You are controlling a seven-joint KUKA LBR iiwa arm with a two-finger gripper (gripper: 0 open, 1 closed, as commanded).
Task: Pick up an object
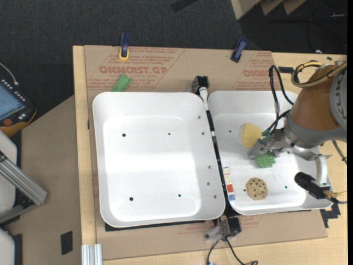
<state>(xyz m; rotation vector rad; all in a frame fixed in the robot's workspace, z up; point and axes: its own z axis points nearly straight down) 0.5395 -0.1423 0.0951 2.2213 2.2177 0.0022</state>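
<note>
Three objects lie in the right bin (287,203). A pale yellow wedge (251,134) rests near the bin's middle left. Just below it sits a small green knobbly piece (266,160). A round speckled cookie (256,188) lies near the front wall. My gripper (263,149) reaches in from the right and points down, its tip right over the green piece and beside the yellow wedge. The tip appears to touch the top of the green piece, and the wrist hides how the piece is met.
The left bin (105,148) stands beside the right one, with their rims meeting along a dark strip (212,142). A green strip (122,83) lies on the cardboard behind the left bin. Two blue clamps (124,40) (239,48) hold the board's back edge.
</note>
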